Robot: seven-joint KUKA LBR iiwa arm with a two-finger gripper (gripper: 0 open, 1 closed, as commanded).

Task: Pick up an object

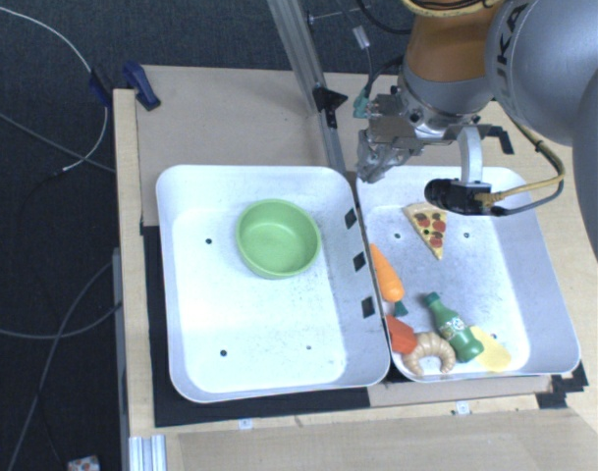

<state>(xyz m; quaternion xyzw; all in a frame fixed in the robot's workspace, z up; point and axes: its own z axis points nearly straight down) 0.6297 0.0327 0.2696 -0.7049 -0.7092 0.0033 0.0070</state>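
Note:
My gripper [369,168] hangs over the far left corner of the right bin [534,263], near the divide between the two bins. In that bin lie a pizza slice [428,226], an orange carrot [385,273] along the left wall, and a green bottle [452,329]. Beside these are a croissant [431,351], a red piece [402,334] and a yellow piece [492,353] by the near edge. The pizza slice is the closest item, a short way right of and nearer than the gripper. A green bowl [277,236] sits in the left bin [190,312].
A slanted metal post [303,57] rises behind the bins, just left of the gripper. A black cable fitting [456,194] hangs from the arm above the pizza slice. Blue clamps [139,84] sit at the bench's far left corner.

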